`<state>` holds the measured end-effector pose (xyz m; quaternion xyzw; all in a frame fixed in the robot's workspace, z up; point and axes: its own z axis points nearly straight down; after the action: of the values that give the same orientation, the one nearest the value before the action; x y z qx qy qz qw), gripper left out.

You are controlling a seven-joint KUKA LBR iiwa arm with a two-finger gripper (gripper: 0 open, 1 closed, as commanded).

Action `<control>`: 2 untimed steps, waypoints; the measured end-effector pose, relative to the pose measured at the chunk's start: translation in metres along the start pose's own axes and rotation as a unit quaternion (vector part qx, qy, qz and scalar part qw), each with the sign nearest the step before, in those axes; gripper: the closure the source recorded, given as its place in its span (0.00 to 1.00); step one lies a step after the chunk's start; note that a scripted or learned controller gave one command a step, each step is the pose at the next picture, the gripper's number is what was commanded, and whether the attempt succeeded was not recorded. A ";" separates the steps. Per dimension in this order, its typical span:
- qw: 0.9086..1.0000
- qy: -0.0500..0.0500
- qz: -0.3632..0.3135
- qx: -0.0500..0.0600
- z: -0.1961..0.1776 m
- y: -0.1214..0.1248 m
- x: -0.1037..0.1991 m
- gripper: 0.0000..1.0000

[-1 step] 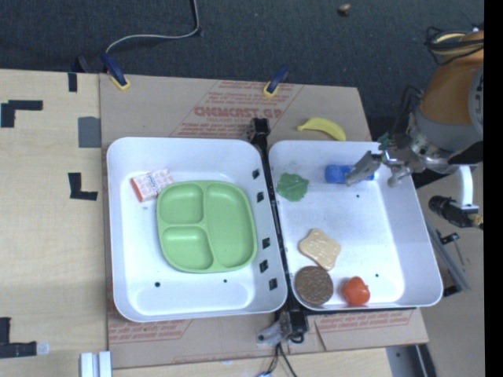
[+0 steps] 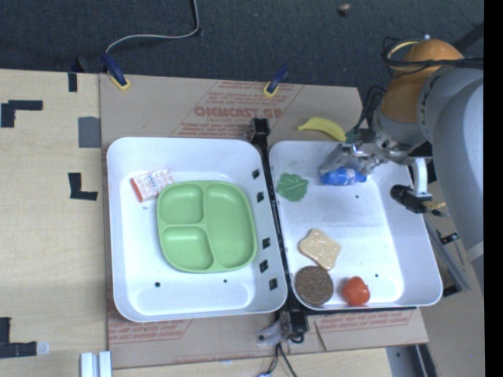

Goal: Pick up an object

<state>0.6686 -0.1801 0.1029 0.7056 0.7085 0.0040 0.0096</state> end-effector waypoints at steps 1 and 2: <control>1.000 0.003 0.001 0.008 0.017 0.000 0.066 0.00; 1.000 0.003 0.002 0.008 0.016 -0.035 0.071 0.00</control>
<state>0.6340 -0.1089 0.0861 0.7068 0.7074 0.0001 0.0015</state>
